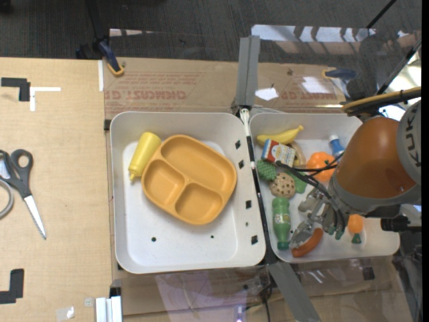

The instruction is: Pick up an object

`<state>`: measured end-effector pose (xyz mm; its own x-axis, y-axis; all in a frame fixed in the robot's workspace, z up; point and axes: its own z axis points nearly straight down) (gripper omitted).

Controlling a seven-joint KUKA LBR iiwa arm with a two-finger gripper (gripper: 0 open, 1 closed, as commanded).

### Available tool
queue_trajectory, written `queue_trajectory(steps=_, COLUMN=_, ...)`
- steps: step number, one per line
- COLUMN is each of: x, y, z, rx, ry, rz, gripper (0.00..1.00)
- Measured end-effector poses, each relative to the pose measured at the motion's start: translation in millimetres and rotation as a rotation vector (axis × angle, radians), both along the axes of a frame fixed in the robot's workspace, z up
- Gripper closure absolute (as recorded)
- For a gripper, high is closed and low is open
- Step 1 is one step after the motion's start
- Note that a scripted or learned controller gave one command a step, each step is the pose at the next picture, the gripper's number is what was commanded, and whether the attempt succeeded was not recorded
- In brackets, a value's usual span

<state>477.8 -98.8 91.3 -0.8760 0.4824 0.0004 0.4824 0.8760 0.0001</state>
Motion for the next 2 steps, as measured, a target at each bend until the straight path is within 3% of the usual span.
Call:
queue_trajectory(steps=1, x=0.8, y=3.5, z=0.2, rx=0.0, ry=-0.002, rz=0.073, gripper=0.0)
queue_trajectory(steps=2, x=75.8, y=-25.3, z=1.5, rx=-0.001, ry=-0.003, rz=-0.065, gripper=0.0)
